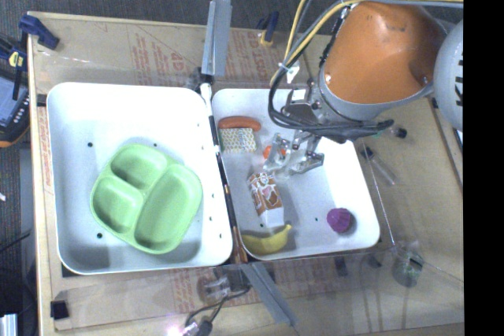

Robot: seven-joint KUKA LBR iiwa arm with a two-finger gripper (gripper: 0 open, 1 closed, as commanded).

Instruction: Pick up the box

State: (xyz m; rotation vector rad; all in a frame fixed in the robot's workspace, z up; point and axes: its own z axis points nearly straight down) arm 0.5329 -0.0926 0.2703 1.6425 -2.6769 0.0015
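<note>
The box (265, 196) is a small carton printed in brown, orange and white. It lies flat in the right bin (358, 177), left of the bin's middle, with its long side running toward the front. My gripper (293, 156) hangs over the same bin just beyond the box's far end and slightly to its right. I see nothing held in it. The grey and orange wrist hides the bin's far right corner.
In the right bin, an orange-topped block (239, 133) sits at the far left, a banana (266, 239) lies at the front edge and a purple object (340, 219) rests front right. The left bin (71, 114) holds a green divided tray (147, 197).
</note>
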